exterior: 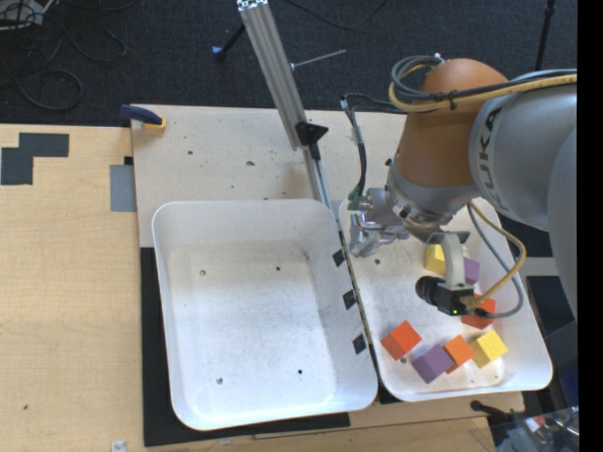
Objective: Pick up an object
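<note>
Near blocks: orange cube [403,339], purple block [433,362], small orange block [459,349], yellow block [490,347]. All nearer than gripper [369,238] and to its right, well apart from it.
Mid blocks: red block [480,311] right of gripper; 2nd yellow block [433,259] & pale purple block [469,271] just right of gripper, under the wrist.
Clips: black clips [349,299] along the seam betw. bins, just nearer than gripper.
Gripper: low over far-left part of right bin [391,295]; open or closed, can't tell; no block seen in its grasp.
Bins: right bin holds all blocks; left bin [245,309], left of gripper, shows white floor w/ dark specks.
Far: metal rail [283,73] slants away beyond gripper; blue-yellow clamp [143,116] far left-back of gripper.
</note>
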You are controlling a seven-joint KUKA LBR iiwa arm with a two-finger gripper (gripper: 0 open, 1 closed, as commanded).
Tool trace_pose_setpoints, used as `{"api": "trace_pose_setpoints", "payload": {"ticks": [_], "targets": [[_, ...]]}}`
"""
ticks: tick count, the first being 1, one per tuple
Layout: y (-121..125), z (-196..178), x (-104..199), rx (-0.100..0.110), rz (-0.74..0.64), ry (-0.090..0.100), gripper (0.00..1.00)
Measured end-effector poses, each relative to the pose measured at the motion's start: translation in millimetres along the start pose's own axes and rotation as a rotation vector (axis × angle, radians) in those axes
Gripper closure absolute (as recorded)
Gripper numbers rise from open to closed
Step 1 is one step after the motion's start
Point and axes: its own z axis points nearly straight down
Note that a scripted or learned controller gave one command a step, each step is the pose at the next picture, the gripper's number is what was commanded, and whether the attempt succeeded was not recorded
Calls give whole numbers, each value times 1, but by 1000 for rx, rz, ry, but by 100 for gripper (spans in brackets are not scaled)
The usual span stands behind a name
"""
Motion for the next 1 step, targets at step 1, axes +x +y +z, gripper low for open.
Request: {"api": "trace_pose_setpoints", "payload": {"ticks": [1], "targets": [[-12, 9, 48, 1, 0, 0, 100]]}}
